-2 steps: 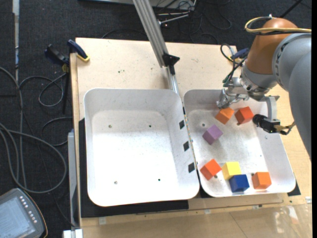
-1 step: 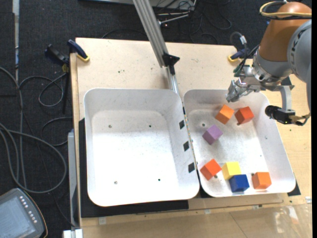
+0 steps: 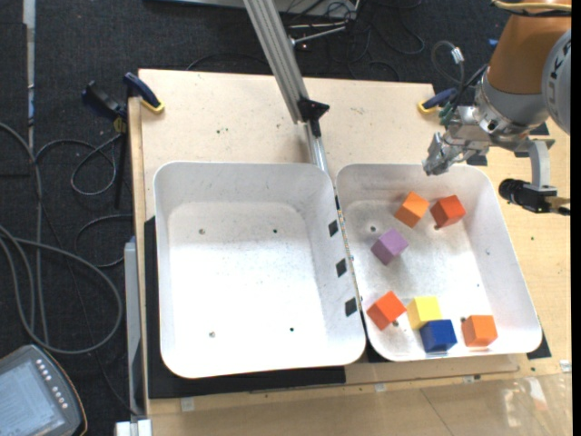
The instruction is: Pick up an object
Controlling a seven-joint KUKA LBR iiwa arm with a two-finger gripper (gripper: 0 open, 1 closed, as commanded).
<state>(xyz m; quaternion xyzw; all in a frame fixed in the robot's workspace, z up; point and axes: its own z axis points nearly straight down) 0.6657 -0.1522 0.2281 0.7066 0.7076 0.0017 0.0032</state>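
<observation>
The right bin [image 3: 508,243] holds several small blocks. An orange block [image 3: 412,209] and a red block [image 3: 448,211] lie near its far side, with a purple block [image 3: 390,244] just below them. Along the near side sit a red-orange block [image 3: 388,309], a yellow block [image 3: 423,311], a blue block [image 3: 438,334] and an orange block [image 3: 479,330]. My gripper [image 3: 438,163] hangs over the bin's far rim, up and right of the orange block and apart from every block. Nothing shows between its fingers.
The left bin [image 3: 182,207] lies beside the right one on the wooden bench. A slanted metal rod [image 3: 277,48] runs down to the seam between the bins. Clamps sit at the bench's far corners, and cables lie on the floor to the left.
</observation>
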